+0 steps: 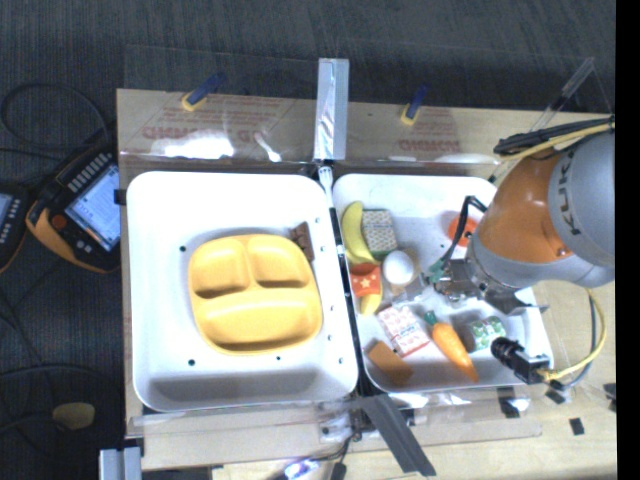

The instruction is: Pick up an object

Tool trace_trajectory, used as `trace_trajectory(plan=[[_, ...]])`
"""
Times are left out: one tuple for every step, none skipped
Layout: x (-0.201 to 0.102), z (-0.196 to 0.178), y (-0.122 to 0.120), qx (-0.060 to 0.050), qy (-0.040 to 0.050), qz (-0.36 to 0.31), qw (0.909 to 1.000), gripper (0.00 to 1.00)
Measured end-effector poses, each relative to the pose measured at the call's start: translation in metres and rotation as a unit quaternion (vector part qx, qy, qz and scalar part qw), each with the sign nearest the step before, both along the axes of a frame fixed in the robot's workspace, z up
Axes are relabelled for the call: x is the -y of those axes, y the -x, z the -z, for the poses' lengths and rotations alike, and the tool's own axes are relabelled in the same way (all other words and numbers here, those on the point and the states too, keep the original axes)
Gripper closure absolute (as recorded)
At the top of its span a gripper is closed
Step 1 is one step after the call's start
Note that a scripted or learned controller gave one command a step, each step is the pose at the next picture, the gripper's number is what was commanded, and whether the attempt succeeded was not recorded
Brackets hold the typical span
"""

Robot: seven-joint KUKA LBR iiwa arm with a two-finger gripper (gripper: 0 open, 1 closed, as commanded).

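Note:
The right bin [430,190] holds several toy foods: a banana [352,230], a grey waffle-like piece [378,231], a white egg [398,266], a red-orange piece [365,281], a red and white box [402,329], a carrot [452,344], a brown piece [391,364] and a small green and white packet [487,331]. My gripper [447,276] hangs low over the middle of this bin, just right of the egg and above the carrot. The wrist covers most of it. A red item [460,229] peeks out behind the arm.
The left bin [160,208] carries a yellow divided tray [255,293], with a small brown piece [301,236] near its far right corner. The grey and orange arm [540,228] covers the right bin's right side. A handheld controller [85,213] lies off the bench at left.

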State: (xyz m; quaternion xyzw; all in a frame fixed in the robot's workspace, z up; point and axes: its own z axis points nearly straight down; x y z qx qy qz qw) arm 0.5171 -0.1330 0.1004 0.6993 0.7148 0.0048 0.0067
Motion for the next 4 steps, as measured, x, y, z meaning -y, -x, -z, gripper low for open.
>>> trace_trajectory(plan=[[0.034, 0.006, 0.024, 0.004, 0.0002, -0.04, 0.9992, 0.0], [0.017, 0.008, 0.027, 0.002, 0.002, 0.039, 0.9992, 0.0], [0.028, -0.033, 0.001, -0.009, -0.0009, -0.098, 0.9952, 0.0], [0.02, 0.004, -0.011, -0.01, -0.0018, -0.036, 0.9993, 0.0]])
